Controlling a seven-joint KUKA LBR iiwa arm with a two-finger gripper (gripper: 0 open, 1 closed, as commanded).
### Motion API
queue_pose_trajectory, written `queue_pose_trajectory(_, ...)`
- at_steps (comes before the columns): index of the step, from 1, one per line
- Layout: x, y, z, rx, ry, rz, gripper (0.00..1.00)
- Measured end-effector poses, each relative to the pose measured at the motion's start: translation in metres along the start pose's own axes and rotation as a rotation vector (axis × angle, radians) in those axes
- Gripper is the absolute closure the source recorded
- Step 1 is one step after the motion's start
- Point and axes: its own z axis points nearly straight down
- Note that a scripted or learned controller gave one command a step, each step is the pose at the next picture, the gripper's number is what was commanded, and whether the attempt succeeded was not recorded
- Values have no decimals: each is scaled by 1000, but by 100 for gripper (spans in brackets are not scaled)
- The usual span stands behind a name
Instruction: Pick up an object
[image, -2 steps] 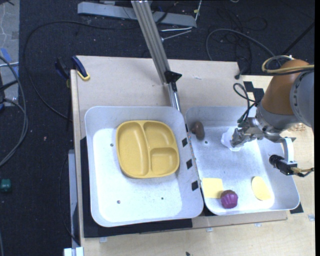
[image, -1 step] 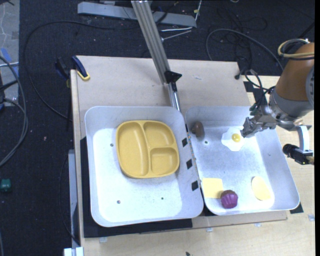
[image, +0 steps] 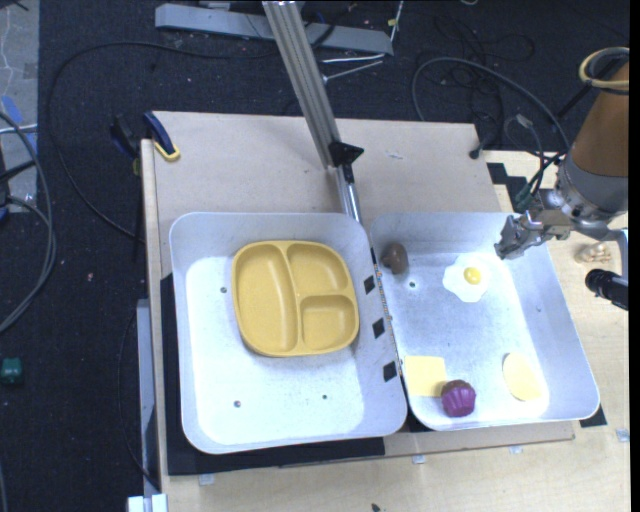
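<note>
1. Two white bins sit side by side on a bench. The left bin (image: 200, 400) holds a yellow divided plate (image: 296, 297). The right bin (image: 565, 340) holds five small things.

2. In the right bin, a fried egg toy (image: 468, 280) lies near the far edge. A brown lump (image: 395, 258) sits at the far left corner, close to the wall between the bins. At the near edge are a yellow square (image: 424, 375), a purple berry (image: 458, 398) touching it, and a pale yellow oval (image: 522, 378) toward the right.

3. The arm comes in from the right. Its gripper (image: 520, 236) hangs over the far right corner of the right bin, just beside the egg. Nothing shows between its fingers. I cannot tell how far open they are; they are small and dark here.

4. Judgement: the egg is the nearest target, and it is flat. Fingers closing on it may slide over the top and come up bare.

5. The gripper is close to the bin's rim. A straight descent here could strike the rim or tip the bin.

6. The square and berry touch, so a grasp there may push one aside or pinch both.

7. The lump beside the wall leaves little room for a finger on that side.
</note>
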Motion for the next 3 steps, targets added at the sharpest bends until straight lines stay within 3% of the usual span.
queue_pose_trajectory(1, 57, -6, 7, 7, 4, -5, 100)
queue_pose_trajectory(3, 163, -9, -17, 4, 4, -7, 100)
